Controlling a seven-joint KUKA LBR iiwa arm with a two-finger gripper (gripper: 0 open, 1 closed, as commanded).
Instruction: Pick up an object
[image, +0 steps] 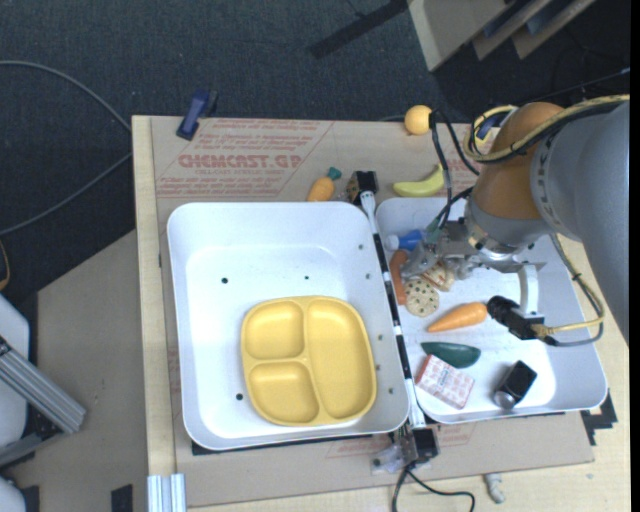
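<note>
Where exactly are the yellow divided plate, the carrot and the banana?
yellow divided plate (308, 358): camera view, on the ridge where its three compartments meet.
carrot (458, 317): camera view, middle of its orange body, in the right bin.
banana (421, 184): camera view, middle of its curve, behind the right bin.

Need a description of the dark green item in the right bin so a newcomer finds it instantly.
Start at the right bin, the one crowded with small items. Below the orange carrot and just above the pink-and-white packet lies the dark green pod-shaped piece, the bin's only green thing.

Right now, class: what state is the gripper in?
Gripper: low over the right bin, by the cookie; open or closed cannot be told.
</note>
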